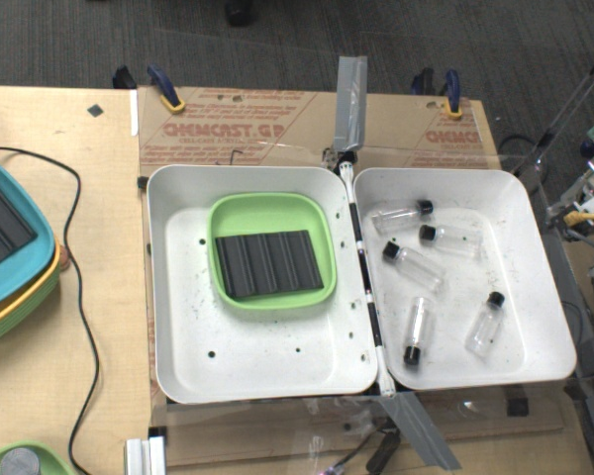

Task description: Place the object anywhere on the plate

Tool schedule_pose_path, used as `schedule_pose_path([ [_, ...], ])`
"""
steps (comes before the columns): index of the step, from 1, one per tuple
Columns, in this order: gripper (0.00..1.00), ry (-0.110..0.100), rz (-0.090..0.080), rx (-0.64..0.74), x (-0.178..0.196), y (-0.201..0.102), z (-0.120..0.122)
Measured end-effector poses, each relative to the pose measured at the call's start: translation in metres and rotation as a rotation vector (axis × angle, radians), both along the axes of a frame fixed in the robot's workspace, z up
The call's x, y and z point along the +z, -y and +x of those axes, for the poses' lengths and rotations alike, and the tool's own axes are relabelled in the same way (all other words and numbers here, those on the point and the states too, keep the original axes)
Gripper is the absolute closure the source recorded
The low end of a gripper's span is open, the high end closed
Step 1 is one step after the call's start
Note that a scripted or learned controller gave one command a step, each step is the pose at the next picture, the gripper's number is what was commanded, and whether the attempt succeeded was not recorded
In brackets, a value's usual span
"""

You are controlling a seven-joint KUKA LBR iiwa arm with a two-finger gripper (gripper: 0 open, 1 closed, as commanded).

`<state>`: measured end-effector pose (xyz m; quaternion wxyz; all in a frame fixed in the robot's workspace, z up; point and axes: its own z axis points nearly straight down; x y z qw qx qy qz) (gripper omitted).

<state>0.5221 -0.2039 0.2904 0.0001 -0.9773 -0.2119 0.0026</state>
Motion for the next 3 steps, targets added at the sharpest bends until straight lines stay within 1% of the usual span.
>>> schedule_pose_path([
  [1, 0.0, 0.0, 0.001, -0.119, -0.011, 0.003, -0.007],
  [2, 0.0, -0.001, 0.0, -0.222, -0.004, -0.002, -0.016],
  [3, 0.0, -0.001, 0.0, -0.227, -0.017, -0.007, -0.029],
])
